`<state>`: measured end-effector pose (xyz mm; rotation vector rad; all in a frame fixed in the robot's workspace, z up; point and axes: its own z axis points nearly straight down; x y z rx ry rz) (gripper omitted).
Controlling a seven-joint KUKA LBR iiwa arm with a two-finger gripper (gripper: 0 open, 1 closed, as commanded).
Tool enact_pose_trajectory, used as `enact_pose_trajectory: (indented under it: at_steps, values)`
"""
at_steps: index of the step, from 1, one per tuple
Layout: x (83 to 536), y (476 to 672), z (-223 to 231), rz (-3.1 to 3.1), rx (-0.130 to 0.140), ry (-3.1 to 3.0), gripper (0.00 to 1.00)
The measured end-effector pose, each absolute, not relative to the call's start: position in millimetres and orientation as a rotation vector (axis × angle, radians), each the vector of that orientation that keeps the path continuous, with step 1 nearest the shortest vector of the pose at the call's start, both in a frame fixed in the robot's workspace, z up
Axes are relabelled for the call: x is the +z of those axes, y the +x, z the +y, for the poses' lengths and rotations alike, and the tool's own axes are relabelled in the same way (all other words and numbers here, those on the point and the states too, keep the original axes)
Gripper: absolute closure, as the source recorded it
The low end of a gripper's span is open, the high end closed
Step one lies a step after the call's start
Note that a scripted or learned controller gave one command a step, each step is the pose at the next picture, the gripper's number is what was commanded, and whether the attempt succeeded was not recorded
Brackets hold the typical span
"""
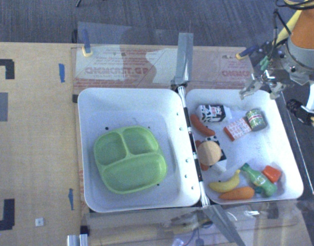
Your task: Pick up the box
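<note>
A small red box lies flat in the right bin, near its middle, touching a green can on its right. A black-and-white cow-patterned carton lies to the box's upper left. My gripper hovers over the bin's far edge, up and to the right of the red box and well apart from it. Its two fingers are spread open with nothing between them.
The right bin also holds a red sausage, a tan ball, a banana, a carrot, a green bottle and an orange piece. A green divided plate sits in the left bin.
</note>
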<state>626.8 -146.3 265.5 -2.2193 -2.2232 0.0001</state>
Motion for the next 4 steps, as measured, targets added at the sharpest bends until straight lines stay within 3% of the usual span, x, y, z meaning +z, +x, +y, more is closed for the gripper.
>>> enact_pose_trajectory:
  at_steps: [1, 2, 3, 4]
  values:
    - [119.0, 613.3, -127.7, -2.120, 0.001, -2.317, 0.00]
    - [101.4, 619.1, -150.5, -2.100, -0.012, -2.342, 0.00]
    - [100.6, 611.7, -158.1, -2.146, -0.049, -2.308, 0.00]
    - [110.5, 611.8, -161.2, -2.149, -0.043, -2.316, 1.00]
